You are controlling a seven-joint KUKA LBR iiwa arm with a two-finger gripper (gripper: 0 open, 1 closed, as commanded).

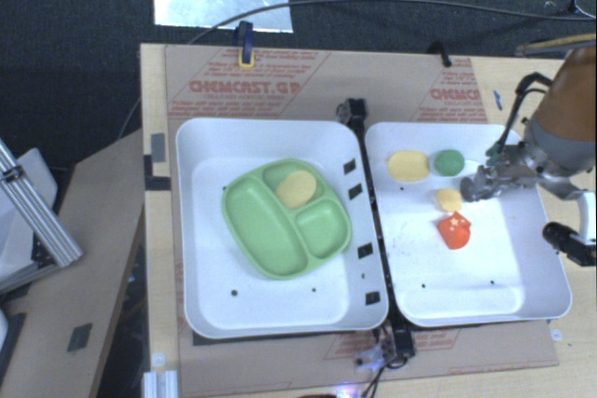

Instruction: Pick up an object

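In the right bin lie a pale yellow lump, a green ball, a small yellow piece and an orange-red piece. My gripper hangs low over that bin, just right of the small yellow piece and right of and below the green ball. Nothing shows between its tips. The arm with its orange band comes in from the right edge.
The left bin bears a green divided plate with a yellow item in its upper compartment. Black clips run along the seam between the bins. A dark part juts in at the right bin's right rim.
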